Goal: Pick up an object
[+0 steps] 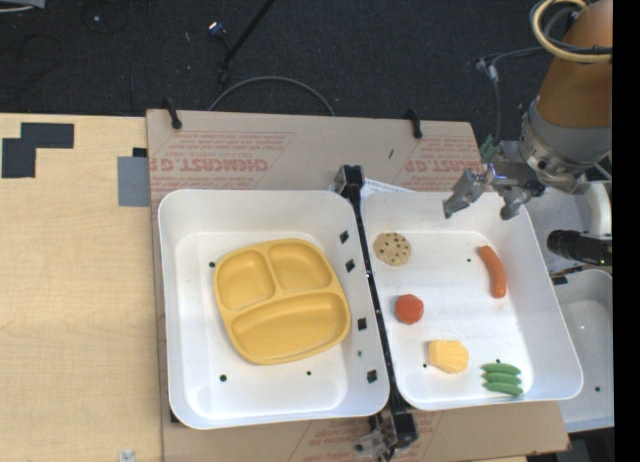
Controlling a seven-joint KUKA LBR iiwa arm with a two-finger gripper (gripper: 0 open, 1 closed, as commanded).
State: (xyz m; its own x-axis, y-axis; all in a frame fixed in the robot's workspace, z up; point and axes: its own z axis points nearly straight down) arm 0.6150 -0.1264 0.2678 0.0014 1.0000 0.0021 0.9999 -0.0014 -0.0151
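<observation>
From the camera view above the bench, my gripper (487, 196) hangs over the far edge of the right bin (540, 370), its two fingers spread wide with nothing between them. Below it in that bin lie a cookie (392, 248) near the divider, a sausage (492, 271) toward the right wall, a red round piece (408, 309) in the middle, a yellow chunk (448, 356) nearer the front, and green pea pods (502, 378) just beside it. The left bin (185, 350) holds a yellow divided plate (283, 300), tilted slightly.
</observation>
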